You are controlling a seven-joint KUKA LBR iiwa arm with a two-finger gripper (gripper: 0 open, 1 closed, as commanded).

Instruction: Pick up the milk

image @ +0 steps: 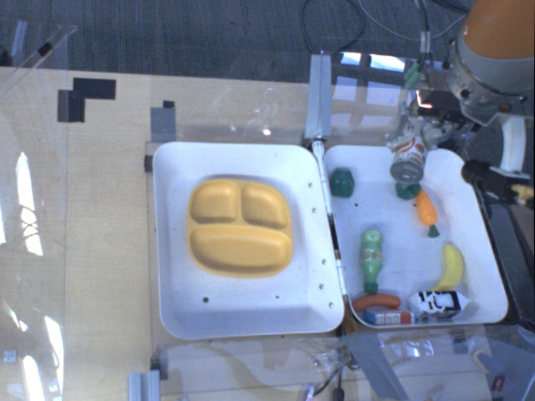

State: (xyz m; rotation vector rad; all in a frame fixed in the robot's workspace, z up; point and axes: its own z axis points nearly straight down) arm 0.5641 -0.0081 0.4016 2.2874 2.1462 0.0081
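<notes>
The milk (439, 303) is a small white carton with black markings. It lies on its side in the front right corner of the right bin (481, 224). My gripper (411, 134) hangs over the back of that bin, far from the milk. Its fingers are shut on the top of a silver can with a red and white label (407, 160). The can dangles tilted above the bin floor.
The right bin also holds a green block (341, 181), a green piece (409, 192) under the can, a carrot (426, 209), a banana (451, 266), a green bottle (371, 253), a sausage (378, 301) and a red box (386, 317). A yellow divided tray (241, 226) sits in the left bin (175, 291).
</notes>
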